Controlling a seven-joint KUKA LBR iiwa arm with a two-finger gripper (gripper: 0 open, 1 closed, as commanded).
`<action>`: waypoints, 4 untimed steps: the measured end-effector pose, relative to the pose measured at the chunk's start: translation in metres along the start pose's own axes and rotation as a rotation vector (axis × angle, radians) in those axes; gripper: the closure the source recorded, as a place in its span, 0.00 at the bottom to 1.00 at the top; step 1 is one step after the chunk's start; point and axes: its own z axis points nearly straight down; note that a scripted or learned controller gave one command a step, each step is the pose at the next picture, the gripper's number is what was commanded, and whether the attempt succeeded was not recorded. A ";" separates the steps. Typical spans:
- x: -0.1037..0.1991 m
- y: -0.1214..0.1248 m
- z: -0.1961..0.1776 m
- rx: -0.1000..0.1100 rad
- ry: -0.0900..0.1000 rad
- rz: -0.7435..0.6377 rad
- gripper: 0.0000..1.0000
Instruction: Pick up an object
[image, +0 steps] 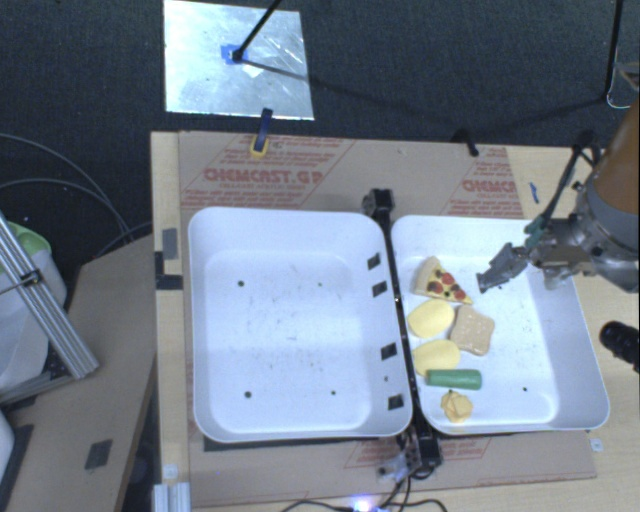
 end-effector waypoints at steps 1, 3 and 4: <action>-0.019 -0.005 0.172 0.035 0.001 0.009 0.00; -0.029 -0.010 0.264 0.023 0.001 0.009 0.00; -0.032 0.056 0.264 0.015 -0.001 0.002 0.00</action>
